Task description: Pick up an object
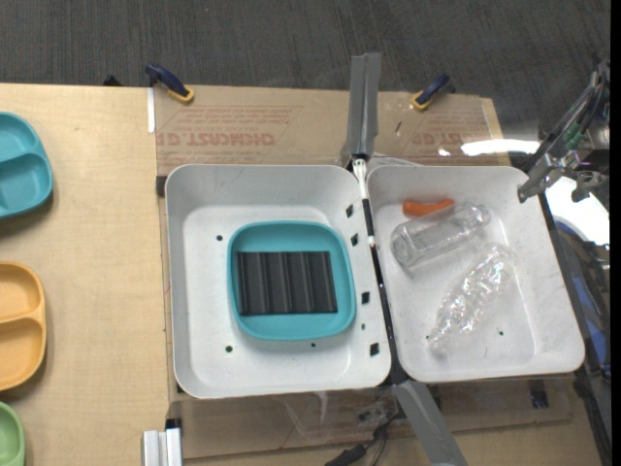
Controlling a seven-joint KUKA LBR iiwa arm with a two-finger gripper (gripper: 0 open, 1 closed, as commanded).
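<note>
Gripper (529, 190) sits at upper right corner of the right bin (553, 289), just over its rim. Only a thin dark tip shows there w/ cables behind; can't tell open or closed, nothing visibly held.

Rel. to the jaws: orange piece (428, 205) lies off to the left, near the bin's back wall, well apart from the tip. Clear plastic bottle (439, 236) lies on its side just below the orange piece, left and slightly nearer the camera than the jaws. Crumpled clear plastic bottle (471, 299) lies diagonal, further toward the front, below-left of the jaws, not touching them.

Left bin (194, 260), beyond the divider and far left of the jaws, holds a teal tray (289, 282) w/ dark ribbed inside, flat at centre.

Bench farther left: teal plate (21, 175), orange plate (19, 323), green plate (8, 435) along the edge. Two clamps (170, 83) at the cardboard's back edge.
</note>
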